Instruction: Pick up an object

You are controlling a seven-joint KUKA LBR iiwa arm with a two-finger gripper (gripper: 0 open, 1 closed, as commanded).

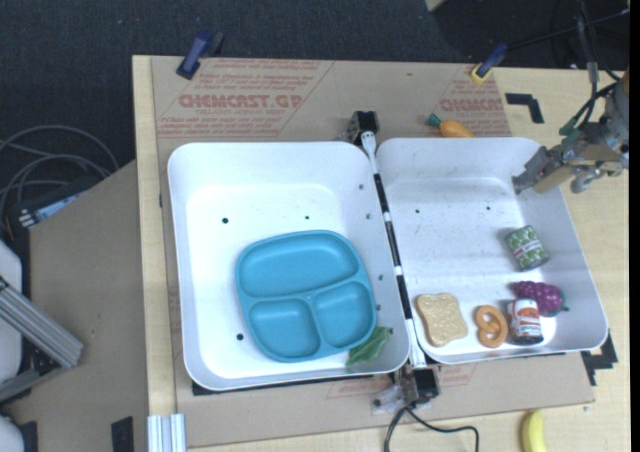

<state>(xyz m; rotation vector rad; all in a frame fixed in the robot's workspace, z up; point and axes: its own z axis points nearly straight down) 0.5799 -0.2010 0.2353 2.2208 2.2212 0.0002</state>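
My gripper point(553, 178) hangs over the far right rim of the right bin point(450, 190), open, with nothing between its fingers. Along that bin's right side and front lie a green can point(525, 247), purple grapes point(540, 294), a red and white can point(526, 322), a pretzel point(490, 325) and a slice of bread point(441, 319). The green can is the nearest of these, a little in front of the gripper. In the left bin point(200, 240) a blue divided plate point(303, 292) lies flat, with a green leafy piece point(368, 348) at the bin's front right corner.
A small carrot point(452, 126) lies on the bench behind the right bin. A banana point(533, 432) shows at the bench's front right edge. Clamps hold the board at the back left point(200, 53) and back right point(489, 62). Cables lie on the floor at the left.
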